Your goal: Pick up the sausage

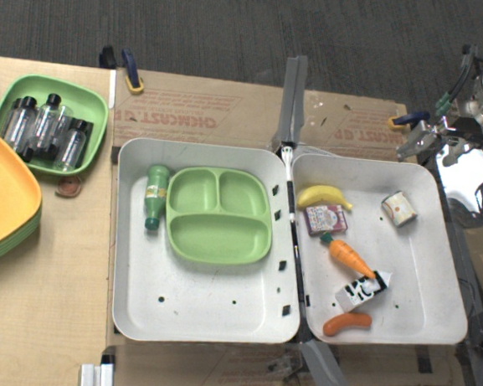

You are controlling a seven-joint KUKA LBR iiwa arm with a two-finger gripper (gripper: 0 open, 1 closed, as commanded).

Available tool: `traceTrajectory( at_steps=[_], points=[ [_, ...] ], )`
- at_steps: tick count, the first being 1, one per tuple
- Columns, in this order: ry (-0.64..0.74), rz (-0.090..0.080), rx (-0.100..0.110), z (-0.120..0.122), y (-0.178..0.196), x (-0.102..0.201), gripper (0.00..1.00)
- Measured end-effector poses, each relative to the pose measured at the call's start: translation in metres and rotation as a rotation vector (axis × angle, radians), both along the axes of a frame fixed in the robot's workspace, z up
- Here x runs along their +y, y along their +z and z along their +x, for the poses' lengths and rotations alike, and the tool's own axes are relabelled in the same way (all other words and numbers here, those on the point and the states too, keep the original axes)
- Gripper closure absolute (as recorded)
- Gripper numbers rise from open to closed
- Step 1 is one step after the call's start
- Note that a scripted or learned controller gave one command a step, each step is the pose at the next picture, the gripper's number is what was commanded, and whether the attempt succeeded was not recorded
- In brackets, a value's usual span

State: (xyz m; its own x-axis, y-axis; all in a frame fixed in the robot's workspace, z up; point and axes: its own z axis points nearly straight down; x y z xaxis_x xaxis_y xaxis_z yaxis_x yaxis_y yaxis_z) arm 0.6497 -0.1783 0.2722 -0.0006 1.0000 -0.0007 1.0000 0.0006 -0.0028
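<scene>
Sausage (348,324) well apart from seemingly raised gripper (427,139)

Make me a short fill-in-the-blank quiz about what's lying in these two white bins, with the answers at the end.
1. The sausage lies in the ____ bin, near its front edge.
2. The divided plate in the left bin is ____ in colour.
3. The fruit beside the purple carton is a ____.
4. The orange vegetable just above the black-and-white carton is a ____.

Missing words: right; green; banana; carrot.
</scene>
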Motion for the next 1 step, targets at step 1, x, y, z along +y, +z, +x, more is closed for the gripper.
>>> traceTrajectory(
  at_steps=[1],
  points=[
    [0.003, -0.002, 0.001, 0.0004, 0.0083, -0.0001, 1.0]
  ],
)
